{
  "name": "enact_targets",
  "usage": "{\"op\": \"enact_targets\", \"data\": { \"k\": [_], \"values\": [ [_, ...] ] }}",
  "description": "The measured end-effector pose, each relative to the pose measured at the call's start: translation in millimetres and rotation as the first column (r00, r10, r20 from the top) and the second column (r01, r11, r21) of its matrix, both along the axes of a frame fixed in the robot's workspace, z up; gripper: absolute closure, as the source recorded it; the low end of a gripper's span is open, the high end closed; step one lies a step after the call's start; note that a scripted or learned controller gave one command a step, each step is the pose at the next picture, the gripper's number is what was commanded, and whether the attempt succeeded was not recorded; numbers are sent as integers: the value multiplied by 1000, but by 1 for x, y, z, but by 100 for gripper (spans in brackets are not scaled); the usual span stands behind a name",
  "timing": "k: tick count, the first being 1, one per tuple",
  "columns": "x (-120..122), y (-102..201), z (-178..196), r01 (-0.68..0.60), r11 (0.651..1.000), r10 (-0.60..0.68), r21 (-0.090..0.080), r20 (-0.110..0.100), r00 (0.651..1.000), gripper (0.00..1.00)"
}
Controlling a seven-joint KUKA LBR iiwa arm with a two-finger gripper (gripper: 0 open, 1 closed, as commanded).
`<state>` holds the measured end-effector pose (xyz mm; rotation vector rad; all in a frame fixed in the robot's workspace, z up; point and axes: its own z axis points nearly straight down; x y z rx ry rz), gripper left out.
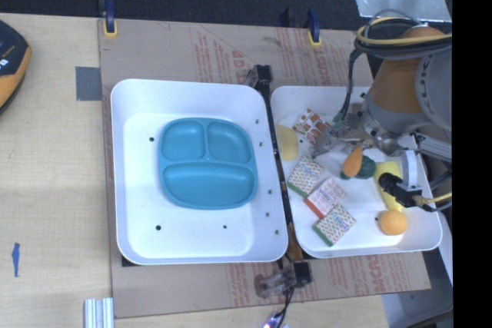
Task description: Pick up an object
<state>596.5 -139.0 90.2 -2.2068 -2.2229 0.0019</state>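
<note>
Camera view: the gripper (332,136) is low over the right bin (369,242); whether it holds anything I cannot tell. The small carrot (353,162) lies tilted, its long axis upper-right to lower-left.

Two shallow white bins: left bin (134,165), right bin (361,242). One blue divided plate (207,163). Three small patterned boxes (305,175) (327,197) (335,224), a fourth patterned item (309,121) too blurred to name. One orange ball (393,223). One carrot-like piece (353,162). Two blue clamps (108,15) (313,26).

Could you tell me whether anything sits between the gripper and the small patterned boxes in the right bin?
Nothing visible does. The gripper is low at the right bin's far side, beside one patterned box; three more lie on open bin floor toward the camera.
</note>
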Motion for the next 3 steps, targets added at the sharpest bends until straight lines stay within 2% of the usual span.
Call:
{"op": "enact_targets", "data": {
  "k": [1, 2, 3],
  "values": [
    [55, -24, 2, -7, 1000, 7, 4, -26, 1000, 0],
    [-15, -7, 1, 5, 1000, -5, -4, -3, 1000, 0],
    [-11, -9, 12, 2, 1000, -2, -7, 1, 1000, 100]
  ]
}}
